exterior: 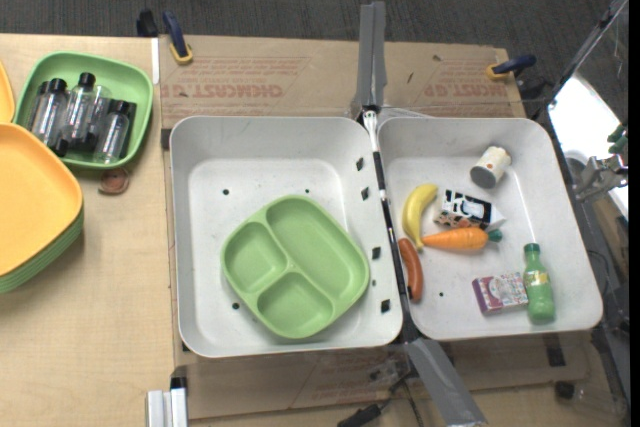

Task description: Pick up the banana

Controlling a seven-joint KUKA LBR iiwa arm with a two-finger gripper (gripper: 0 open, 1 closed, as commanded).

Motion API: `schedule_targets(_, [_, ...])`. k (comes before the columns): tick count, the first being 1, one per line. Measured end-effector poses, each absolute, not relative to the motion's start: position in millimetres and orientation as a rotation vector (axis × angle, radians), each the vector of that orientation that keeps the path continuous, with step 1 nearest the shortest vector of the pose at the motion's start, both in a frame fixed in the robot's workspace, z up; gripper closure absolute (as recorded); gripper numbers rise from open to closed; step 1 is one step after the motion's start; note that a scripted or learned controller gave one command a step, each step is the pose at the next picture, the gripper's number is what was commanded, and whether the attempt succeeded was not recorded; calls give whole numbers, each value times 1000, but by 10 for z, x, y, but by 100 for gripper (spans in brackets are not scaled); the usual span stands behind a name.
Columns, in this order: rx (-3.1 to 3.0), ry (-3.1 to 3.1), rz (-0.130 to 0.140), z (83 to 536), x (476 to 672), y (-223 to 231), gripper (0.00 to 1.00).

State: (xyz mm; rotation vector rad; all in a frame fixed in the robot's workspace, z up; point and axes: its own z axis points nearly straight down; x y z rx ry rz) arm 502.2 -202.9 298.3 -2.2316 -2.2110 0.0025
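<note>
While we look down on the bench, the banana (419,211) lies in the right bin (560,177), close to that bin's left wall, its curved yellow body running roughly top to bottom. Just below it we find a hot dog (411,269) lying along the same wall, its upper end near the banana's lower tip. To the banana's right, the carrot (456,239) lies crosswise, its orange tip close to the banana, and above the carrot sits a small black-and-white packet (467,209). Further up we spot a small white cup (490,165) tipped on its side. Down in the lower right corner a green bottle (539,283) lies beside a small purple carton (499,293). Over in the left bin (200,165) we have a green divided plate (294,265), sitting at a slant. Left of the bins, a green tray (136,101) holds several dark-capped bottles (82,117), and orange plates (35,210) are stacked below it. As for the gripper, we cannot tell its state from here.
</note>
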Motion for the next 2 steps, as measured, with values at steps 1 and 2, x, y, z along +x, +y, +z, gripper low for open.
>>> schedule_targets(1, [-2234, -2209, 4, 2699, 5713, -2158, 100])
schedule_targets(2, [-2212, -2232, 2, 3133, 5897, -1992, 100])
